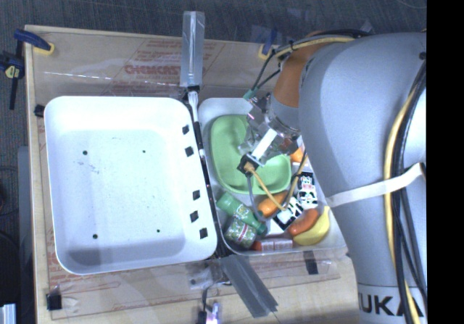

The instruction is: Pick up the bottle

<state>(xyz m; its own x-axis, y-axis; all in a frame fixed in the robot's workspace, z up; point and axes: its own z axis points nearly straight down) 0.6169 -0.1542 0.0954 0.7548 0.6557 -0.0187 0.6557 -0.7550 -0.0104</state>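
Small clear plastic bottle with green upper part (pixel 241 221), lying on its side in the right-hand white bin (pixel 217 106). It rests at the bin's near left corner, just below the pale green bowl (pixel 228 148), its green end toward the bowl.

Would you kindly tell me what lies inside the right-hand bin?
The right-hand bin holds a green bowl, a green bottle, an orange piece, a black-and-white item and a yellow banana-shaped thing. The arm covers the bin's right part, so anything under it is hidden.
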